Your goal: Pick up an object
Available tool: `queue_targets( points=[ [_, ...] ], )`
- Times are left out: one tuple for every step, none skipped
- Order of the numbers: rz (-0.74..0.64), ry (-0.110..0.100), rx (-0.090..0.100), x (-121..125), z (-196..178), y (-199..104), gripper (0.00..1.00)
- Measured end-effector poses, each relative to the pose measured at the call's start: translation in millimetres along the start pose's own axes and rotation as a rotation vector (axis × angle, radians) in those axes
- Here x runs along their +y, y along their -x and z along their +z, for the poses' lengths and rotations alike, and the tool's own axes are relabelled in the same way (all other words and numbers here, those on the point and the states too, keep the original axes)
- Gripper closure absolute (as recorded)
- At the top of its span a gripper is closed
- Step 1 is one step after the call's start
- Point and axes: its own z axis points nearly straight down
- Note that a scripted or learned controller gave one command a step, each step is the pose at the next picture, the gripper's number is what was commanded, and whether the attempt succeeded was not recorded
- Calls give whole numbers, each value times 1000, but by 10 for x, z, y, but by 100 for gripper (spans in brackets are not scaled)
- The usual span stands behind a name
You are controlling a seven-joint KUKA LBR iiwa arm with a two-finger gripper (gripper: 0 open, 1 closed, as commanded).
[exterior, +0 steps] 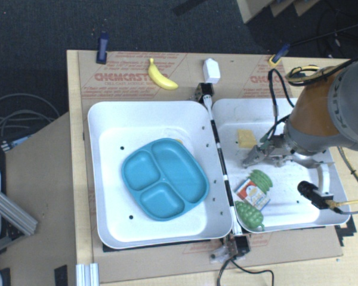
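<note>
Nearest the camera, low in the frame, a green knobbly toy (250, 215) is seen in the right bin (286, 222), touching a red-and-white packet (252, 193). Both lie just below-left of the claw (255, 155), whose state cannot be told. A yellow block (246, 138) sits just above it. A smooth blue tray (163, 178) fills the left bin (107, 159).

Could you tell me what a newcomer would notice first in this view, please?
Most striking is the blue divided plate lying in the left bin. Next comes the grey and orange arm reaching into the right bin, its gripper low near a yellow piece. A banana lies on the cardboard behind the bins.
</note>
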Motion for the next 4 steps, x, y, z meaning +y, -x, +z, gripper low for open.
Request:
queue_targets(
  points=[
    [-1,-4,3,-394,5,-312,0],
    [0,0,0,-322,2,61,0],
    [1,2,-1,-318,-97,58,100],
    [-3,1,3,137,-1010,-666,100]
  ],
)
